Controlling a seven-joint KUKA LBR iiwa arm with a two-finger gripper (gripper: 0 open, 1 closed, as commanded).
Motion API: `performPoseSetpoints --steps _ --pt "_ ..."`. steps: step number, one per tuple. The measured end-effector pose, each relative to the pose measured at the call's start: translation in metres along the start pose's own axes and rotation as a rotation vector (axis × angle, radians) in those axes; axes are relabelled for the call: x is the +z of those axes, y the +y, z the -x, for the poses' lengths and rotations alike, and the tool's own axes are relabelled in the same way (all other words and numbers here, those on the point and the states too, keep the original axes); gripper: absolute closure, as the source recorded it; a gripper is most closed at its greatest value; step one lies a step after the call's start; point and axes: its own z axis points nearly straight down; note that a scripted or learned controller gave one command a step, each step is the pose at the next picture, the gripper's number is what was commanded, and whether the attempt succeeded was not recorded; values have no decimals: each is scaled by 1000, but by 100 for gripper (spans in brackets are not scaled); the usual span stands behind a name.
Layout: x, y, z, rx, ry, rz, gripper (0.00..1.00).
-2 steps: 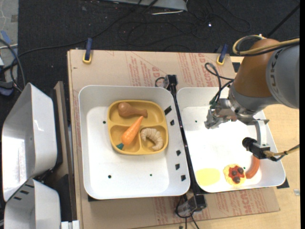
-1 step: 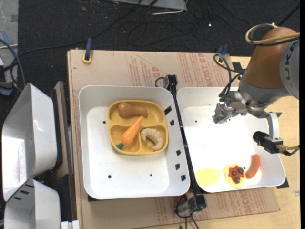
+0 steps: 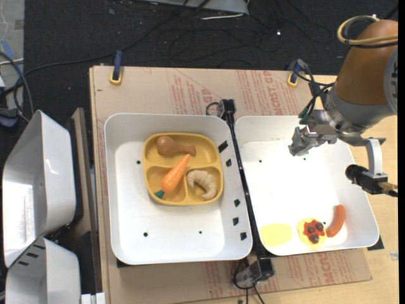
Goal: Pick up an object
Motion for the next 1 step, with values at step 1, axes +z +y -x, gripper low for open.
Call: performPoseSetpoints --steps 1 --pt "13 9 -52 -5 2 -6 100"
